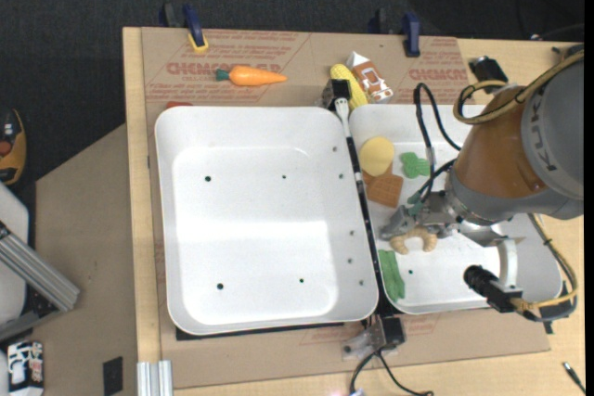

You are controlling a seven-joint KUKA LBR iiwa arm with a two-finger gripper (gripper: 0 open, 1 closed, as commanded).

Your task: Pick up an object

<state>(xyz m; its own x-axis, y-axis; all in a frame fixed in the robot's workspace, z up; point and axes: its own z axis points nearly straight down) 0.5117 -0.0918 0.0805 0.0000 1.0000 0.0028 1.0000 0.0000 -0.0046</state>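
The gripper (415,224) hangs low in the right bin (548,269); whether it grips anything cannot be told. A small tan piece (413,243) lies just under its tip, toward the near rim, long axis running left-right.

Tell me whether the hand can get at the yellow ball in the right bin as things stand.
Probably yes. The yellow ball lies uncovered near the bin's left wall, with the hand low in the same bin close by; only the brown piece sits between them.

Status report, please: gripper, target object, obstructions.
Gripper low in right bin, over tan toy; grasp unclear. Brown block, yellow ball, green pieces close by.
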